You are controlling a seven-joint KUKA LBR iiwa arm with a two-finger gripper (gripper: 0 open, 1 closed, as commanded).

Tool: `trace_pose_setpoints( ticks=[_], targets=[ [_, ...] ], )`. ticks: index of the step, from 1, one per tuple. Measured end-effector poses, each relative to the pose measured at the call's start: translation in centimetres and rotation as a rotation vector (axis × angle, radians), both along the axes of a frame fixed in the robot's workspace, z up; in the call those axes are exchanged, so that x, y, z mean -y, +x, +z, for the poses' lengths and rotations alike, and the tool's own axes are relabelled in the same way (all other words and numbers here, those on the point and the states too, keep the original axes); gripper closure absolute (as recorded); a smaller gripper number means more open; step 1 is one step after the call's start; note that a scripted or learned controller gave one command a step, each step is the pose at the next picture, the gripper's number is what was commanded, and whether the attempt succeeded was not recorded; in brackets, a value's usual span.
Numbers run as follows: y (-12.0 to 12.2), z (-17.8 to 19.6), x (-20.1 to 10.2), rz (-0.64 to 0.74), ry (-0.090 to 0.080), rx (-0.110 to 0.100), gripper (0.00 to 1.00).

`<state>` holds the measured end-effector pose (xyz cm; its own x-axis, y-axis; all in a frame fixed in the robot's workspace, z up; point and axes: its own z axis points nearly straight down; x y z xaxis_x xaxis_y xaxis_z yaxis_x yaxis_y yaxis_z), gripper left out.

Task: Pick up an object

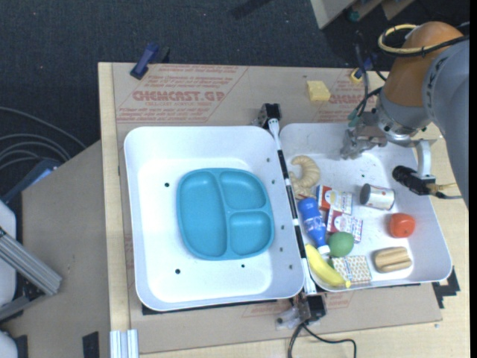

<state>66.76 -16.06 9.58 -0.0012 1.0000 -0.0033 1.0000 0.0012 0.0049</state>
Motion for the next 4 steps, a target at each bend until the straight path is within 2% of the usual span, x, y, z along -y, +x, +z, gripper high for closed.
trace_pose_setpoints(
  ticks=[1,2,3,4],
  targets=[
    [0.0,0.0,0.0,0.000,0.000,-0.001,0.00],
    [0.1,1.1,0.0,0.001,-0.002,0.003,1.00],
    [0.1,1.0,0.0,0.001,-0.002,0.002,0.00],
    [-0.1,-1.1,4.8,0.000,0.009,-0.008,0.00]
  ],
)
